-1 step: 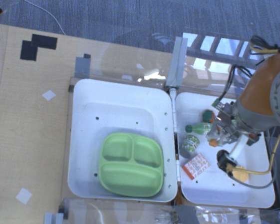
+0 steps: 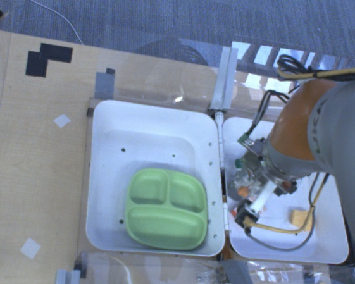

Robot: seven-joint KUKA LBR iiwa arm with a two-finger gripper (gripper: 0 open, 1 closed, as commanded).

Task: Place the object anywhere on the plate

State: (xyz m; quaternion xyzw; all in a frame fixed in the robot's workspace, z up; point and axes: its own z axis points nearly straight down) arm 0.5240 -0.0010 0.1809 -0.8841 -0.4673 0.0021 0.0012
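A green plate (image 2: 167,208) with three compartments lies in the front half of the left white bin (image 2: 121,132). My gripper (image 2: 244,177) is low over the left side of the right white bin (image 2: 334,248), close to the wall between the two bins. A small orange thing (image 2: 242,191) shows right beneath the gripper; I cannot tell whether it is held. A tan block (image 2: 299,217) lies on the right bin's floor, to the right of the gripper and apart from it.
The grey arm with its orange band (image 2: 297,129) covers the back and right of the right bin. A ridge (image 2: 221,175) divides the two bins. The bench (image 2: 30,153) is bare wood with black tape marks at the far left.
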